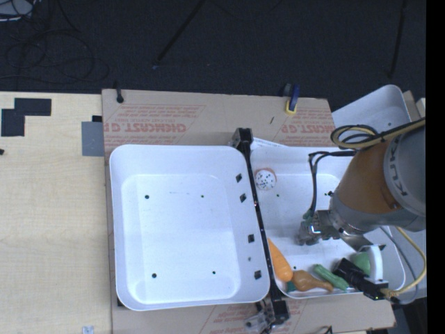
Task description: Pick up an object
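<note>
Cardboard-covered bench bears two shallow white plastic bins; near the right bin (292,186) front wall lies an orange carrot-shaped toy (279,259) — the gripper (311,232), its state unreadable, hangs beside it — descend centred.

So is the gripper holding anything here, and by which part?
Cannot be told: the gripper is low in the right bin, its tip hidden, apart from the orange carrot.

One fixed camera looks down at a slant from above the desk (55,207), taking in both bins (181,228), with the arm (379,186) entering from the right.
</note>
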`<state>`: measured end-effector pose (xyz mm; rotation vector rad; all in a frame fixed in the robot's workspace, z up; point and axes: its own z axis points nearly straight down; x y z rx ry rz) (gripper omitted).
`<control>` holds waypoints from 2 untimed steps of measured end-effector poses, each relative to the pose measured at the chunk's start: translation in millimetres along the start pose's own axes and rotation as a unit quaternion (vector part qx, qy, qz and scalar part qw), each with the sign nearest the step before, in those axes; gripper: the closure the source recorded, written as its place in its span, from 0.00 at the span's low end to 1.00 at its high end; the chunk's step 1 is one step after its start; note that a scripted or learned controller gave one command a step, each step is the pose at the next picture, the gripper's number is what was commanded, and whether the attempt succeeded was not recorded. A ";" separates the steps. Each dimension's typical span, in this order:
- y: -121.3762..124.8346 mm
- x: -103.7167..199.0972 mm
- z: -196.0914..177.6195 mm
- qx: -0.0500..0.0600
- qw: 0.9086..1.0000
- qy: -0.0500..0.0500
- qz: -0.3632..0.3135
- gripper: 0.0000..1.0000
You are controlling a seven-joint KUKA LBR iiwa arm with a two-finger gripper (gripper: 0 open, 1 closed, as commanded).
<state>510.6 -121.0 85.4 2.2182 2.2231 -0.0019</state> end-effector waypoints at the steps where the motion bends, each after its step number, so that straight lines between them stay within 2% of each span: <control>1: 0.4 -2.3 -2.6 0.001 1.000 0.001 0.002 0.00; 2: -4.8 32.1 -3.5 -0.002 1.000 -0.004 0.003 0.00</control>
